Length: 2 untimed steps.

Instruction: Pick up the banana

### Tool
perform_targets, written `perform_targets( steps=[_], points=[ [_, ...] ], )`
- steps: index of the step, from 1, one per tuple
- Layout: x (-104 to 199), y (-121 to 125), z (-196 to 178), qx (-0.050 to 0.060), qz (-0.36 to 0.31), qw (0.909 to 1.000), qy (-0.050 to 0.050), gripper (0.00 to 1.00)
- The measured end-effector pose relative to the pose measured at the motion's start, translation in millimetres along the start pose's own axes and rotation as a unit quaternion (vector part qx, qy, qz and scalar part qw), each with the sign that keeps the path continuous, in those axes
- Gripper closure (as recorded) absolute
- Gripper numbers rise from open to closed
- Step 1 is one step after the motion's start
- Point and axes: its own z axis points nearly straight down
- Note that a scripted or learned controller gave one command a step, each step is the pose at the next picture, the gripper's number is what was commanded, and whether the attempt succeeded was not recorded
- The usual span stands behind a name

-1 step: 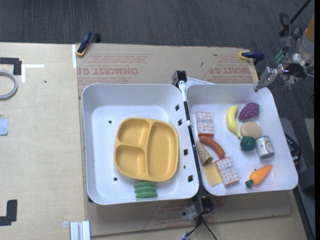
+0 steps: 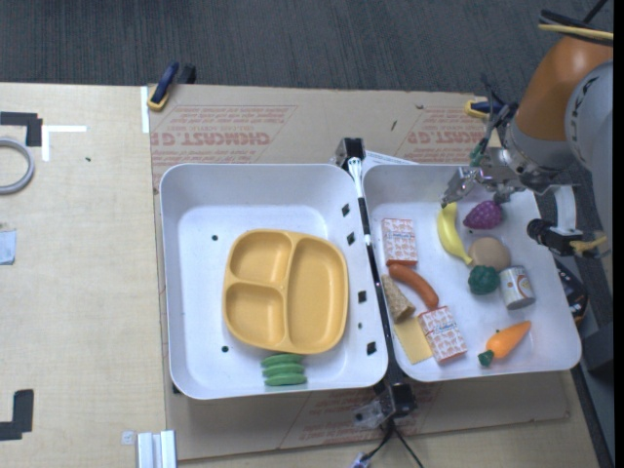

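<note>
Cardboard covers the bench under two shallow white bins (image 2: 175, 261). Inside the right bin, a curved yellow plastic banana (image 2: 449, 234) lies beside a purple grape bunch (image 2: 484, 214). Just above it hangs the grey two-finger gripper (image 2: 475, 180), its grip state impossible to tell.

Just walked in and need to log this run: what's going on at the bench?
The KUKA arm reaches in over the right bin, its gripper just above the banana's upper end. The banana lies among other toy foods beside purple grapes, not lifted. The left bin holds a yellow divided plate.
</note>
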Motion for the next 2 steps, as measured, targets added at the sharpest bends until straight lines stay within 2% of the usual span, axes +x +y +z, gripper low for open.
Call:
perform_targets(
  steps=[1,2],
  points=[
    [50,-16,20,0.010,-0.089,0.9960,0.006,0.00],
    [49,-15,10,0.010,-0.088,0.9961,0.005,1.00]
  ],
)
